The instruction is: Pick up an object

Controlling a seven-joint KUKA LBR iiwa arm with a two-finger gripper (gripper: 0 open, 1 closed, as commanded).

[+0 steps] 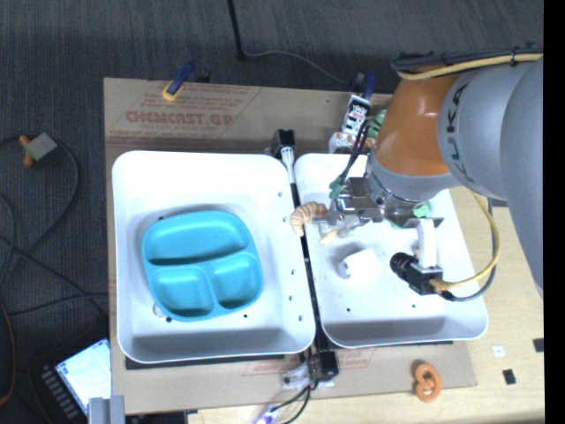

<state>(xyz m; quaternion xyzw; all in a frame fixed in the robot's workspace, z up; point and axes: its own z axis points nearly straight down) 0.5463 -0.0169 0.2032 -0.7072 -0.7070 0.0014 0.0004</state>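
Two bins on the bench, and what we're watching is the little tan curl (305,214) sitting on the left rim of the right bin (388,312), right at the divider between the two. It's bent like a hook. Its long axis runs roughly left to right, with the left end drooping toward the near side and the right end heading straight at the gripper (342,212). That right end comes just beside the gripper, but we can't tell if they actually touch.

Same story with the tool: we honestly can't tell whether it's open or closed from up here, and we don't see anything clearly held in it.

The arm (494,104) comes in from the right and hangs over the far half of the right bin. Its orange band (410,140) sits above the wrist, with the gripper end angled left toward the divider.

Other bits we can see are a small white piece (353,261) just near of the gripper in the right bin and a blue tray (201,263) in the left bin (124,237).
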